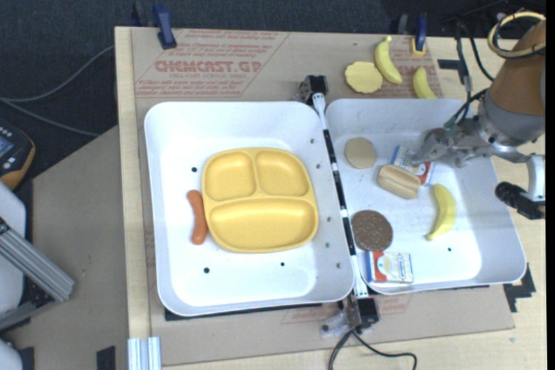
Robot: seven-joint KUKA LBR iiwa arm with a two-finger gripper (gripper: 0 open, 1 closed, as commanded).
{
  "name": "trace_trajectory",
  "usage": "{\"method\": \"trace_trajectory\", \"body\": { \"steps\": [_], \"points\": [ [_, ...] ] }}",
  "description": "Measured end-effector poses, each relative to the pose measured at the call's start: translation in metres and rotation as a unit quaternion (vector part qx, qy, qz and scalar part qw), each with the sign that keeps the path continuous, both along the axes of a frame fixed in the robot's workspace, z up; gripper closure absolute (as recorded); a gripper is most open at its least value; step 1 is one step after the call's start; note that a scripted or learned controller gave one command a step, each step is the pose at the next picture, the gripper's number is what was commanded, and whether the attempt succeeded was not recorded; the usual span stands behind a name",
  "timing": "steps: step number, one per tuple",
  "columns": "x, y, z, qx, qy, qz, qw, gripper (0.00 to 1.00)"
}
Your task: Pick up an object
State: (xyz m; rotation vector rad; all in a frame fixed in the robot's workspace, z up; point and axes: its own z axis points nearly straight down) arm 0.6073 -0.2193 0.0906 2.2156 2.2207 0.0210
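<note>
Approach step in hand. The gripper hangs low over the right bin; whether it is open or closed cannot be told, and nothing is seen held. A bread roll lies just beside it, a banana near. Next move calls for descent and closing on one. The surface is bare board; dark carpet beyond.
</note>
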Motion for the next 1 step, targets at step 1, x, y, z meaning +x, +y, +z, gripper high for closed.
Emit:
{"method": "trace_trajectory", "body": {
  "steps": [1],
  "points": [
    [0.0613, 0.0071, -0.0035, 0.0016, 0.011, 0.001, 0.9999, 0.0]
  ]
}}
